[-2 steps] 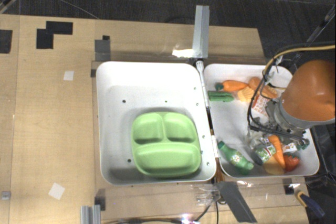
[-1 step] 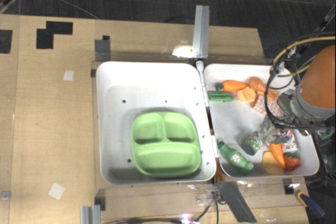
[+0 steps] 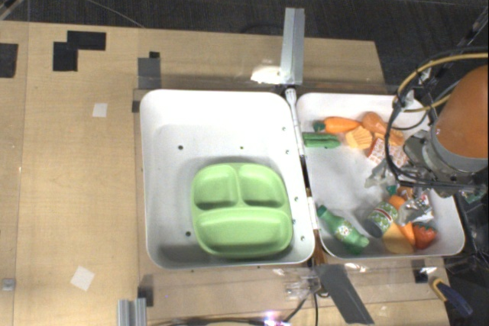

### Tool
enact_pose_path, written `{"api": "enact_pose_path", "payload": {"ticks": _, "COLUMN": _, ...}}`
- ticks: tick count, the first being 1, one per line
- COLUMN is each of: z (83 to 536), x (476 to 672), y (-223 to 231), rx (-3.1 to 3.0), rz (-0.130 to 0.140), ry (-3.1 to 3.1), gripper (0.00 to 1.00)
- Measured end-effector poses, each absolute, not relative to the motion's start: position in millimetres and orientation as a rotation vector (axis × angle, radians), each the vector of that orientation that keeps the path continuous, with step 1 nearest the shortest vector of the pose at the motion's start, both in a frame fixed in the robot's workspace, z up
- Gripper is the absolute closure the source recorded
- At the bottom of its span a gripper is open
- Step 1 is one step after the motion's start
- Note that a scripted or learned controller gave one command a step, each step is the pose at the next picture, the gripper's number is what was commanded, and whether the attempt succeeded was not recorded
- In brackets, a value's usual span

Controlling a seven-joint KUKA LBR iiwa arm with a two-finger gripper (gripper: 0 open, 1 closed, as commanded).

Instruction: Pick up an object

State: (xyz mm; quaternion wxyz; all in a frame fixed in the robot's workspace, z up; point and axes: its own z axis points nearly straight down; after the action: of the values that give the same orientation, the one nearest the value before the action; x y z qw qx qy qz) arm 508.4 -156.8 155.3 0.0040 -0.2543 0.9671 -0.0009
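Note:
The right bin (image 3: 336, 187) holds several toy foods. An orange carrot (image 3: 340, 124) and a green pod (image 3: 321, 139) lie at its far left, with an orange wedge (image 3: 359, 137) beside them. A green bottle (image 3: 341, 229) lies near the front wall, and a small can (image 3: 380, 219) sits just right of it. My gripper (image 3: 391, 189) reaches in from the right and hangs low over the pile, just above the can and an orange-capped piece (image 3: 395, 204). The wrist and cables hide what lies under it.
The left bin (image 3: 168, 164) bears a green divided plate (image 3: 241, 208) toward its front. A yellow piece (image 3: 397, 242) and a red piece (image 3: 425, 236) sit in the right bin's front right corner. A metal post (image 3: 293, 46) stands behind the wall between the bins.

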Motion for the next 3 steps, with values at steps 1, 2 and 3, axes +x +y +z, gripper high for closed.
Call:
{"api": "enact_pose_path", "payload": {"ticks": 1, "z": 91, "x": 505.8, "y": -174, "rx": -0.705, "rz": -0.007, "ry": 3.045, "gripper": 0.0}}
{"api": "enact_pose_path", "payload": {"ticks": 2, "z": 91, "x": 510.2, "y": -143, "rx": -1.253, "rz": -0.021, "ry": 2.859, "gripper": 0.0}}
{"api": "enact_pose_path", "payload": {"ticks": 3, "z": 92, "x": 502.3, "y": -94, "rx": -1.307, "rz": -0.02, "ry": 2.833, "gripper": 0.0}}
